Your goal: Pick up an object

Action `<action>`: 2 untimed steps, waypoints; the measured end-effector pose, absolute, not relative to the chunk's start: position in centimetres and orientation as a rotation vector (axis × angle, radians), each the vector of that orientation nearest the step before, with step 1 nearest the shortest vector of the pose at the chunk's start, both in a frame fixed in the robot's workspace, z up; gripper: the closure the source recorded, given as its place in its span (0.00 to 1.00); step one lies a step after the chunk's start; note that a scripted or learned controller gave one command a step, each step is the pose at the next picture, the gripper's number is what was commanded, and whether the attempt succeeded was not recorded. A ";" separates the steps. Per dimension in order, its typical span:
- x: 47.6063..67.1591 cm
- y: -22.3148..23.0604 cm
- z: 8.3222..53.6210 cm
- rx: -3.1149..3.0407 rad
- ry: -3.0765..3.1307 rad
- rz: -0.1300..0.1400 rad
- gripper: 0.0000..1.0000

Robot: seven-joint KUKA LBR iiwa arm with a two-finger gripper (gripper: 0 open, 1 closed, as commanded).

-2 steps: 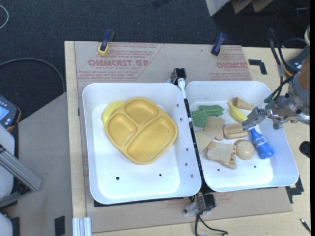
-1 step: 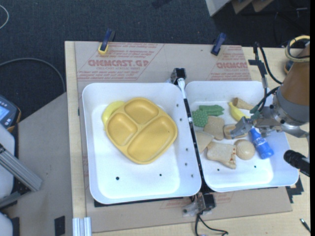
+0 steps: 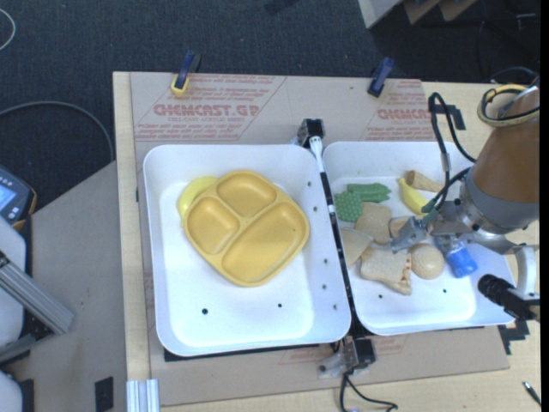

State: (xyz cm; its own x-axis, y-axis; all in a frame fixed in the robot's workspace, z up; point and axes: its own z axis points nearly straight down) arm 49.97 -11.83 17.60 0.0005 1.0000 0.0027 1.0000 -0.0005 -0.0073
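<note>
Grey metal marks the claw (image 3: pixel 410 233), which reaches in from the right over the middle of the right white bin (image 3: pixel 377 320); whether its fingers are apart or together cannot be told. Just below its tip lie a pale round egg-shaped toy (image 3: pixel 427 263) and a tan toast-shaped slice (image 3: pixel 385 269), the two touching each other. A blue cap-like piece (image 3: pixel 461 260) sits just right of the egg. Another tan slab (image 3: pixel 374 221) lies just left of the tip, and beyond it a green leafy plastic piece (image 3: pixel 358 201) rests near the bin's left wall. A yellow banana toy (image 3: pixel 413 197) lies toward the bin's far edge. In the left white bin (image 3: pixel 163 299), a yellow divided plastic plate (image 3: pixel 247 227) rests tilted over a yellow round dish (image 3: pixel 192 195). Both bins stand on the brown counter (image 3: pixel 257 101).
</note>
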 end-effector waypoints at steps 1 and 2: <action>49.9 -11.6 13.3 -2.217 -2.216 0.005 0.00; 50.2 -11.4 8.7 -2.220 -2.220 -0.010 0.00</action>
